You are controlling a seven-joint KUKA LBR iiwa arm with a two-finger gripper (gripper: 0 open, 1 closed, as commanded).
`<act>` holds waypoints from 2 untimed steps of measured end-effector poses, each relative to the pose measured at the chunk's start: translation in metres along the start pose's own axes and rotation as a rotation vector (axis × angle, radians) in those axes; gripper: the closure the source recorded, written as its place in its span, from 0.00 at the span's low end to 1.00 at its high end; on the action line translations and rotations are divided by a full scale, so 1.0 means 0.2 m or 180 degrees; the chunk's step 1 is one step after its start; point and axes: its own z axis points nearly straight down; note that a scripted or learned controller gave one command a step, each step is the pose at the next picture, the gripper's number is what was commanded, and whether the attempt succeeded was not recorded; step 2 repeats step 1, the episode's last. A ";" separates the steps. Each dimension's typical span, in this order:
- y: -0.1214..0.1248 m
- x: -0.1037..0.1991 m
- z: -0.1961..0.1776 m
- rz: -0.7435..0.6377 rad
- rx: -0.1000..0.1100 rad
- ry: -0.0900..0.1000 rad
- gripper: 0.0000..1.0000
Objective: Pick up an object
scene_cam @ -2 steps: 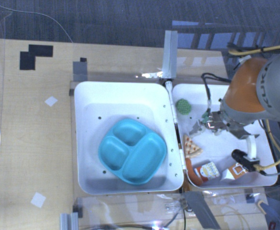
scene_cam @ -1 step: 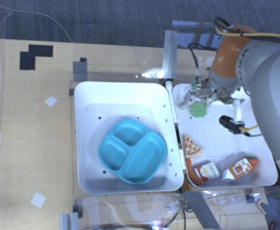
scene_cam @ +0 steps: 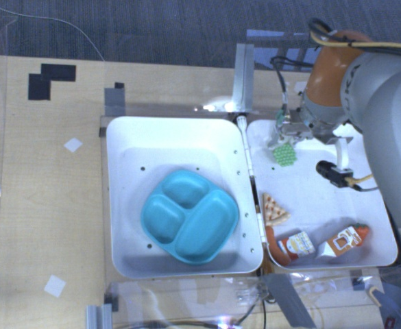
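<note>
Right bin (scene_cam: pixel 385 252) | gripper (scene_cam: pixel 282 137) grip unclear, above green ball (scene_cam: pixel 285 155) | pizza slice (scene_cam: pixel 274 210), cartons (scene_cam: pixel 299 243) nr front

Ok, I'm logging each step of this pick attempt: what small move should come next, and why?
Probably a short straight lift. The gripper sits right above the green ball in the right bin, seemingly touching it; rising would show if it's held.

- Grey arm (scene_cam: pixel 385 108) entering from the right edge of the frame, filling the upper right.
- Orange band (scene_cam: pixel 330 74) above the wrist, at upper right, with dark cables looping over it.
- Wrist angled down and toward the left.
- Gripper (scene_cam: pixel 282 134) at the end of the wrist, right of centre in the upper half; finger state not discernible.
</note>
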 end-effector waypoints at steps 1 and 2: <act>-0.02 0.22 -0.44 -0.0579 0.0019 0.0014 1.00; -0.02 0.22 -0.44 -0.0579 0.0019 0.0014 1.00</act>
